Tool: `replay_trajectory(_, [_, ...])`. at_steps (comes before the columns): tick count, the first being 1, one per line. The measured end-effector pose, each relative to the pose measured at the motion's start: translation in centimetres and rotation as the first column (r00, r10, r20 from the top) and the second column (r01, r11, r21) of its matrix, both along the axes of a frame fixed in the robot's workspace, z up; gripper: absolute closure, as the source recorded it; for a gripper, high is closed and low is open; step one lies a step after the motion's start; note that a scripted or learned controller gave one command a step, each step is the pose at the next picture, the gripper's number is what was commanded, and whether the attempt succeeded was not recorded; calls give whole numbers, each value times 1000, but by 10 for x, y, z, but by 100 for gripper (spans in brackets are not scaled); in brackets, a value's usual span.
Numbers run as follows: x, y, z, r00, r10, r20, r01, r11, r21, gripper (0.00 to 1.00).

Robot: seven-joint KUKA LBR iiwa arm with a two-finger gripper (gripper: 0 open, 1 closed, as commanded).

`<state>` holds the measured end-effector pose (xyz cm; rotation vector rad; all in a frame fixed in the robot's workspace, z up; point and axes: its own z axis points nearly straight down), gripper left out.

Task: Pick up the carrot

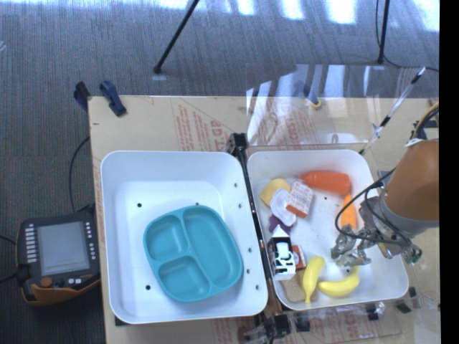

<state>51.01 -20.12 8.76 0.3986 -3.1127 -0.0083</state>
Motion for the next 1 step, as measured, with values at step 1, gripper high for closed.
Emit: replay_trajectory(1, [2, 2, 8, 1000, 2, -1, -2, 1000, 3, 100])
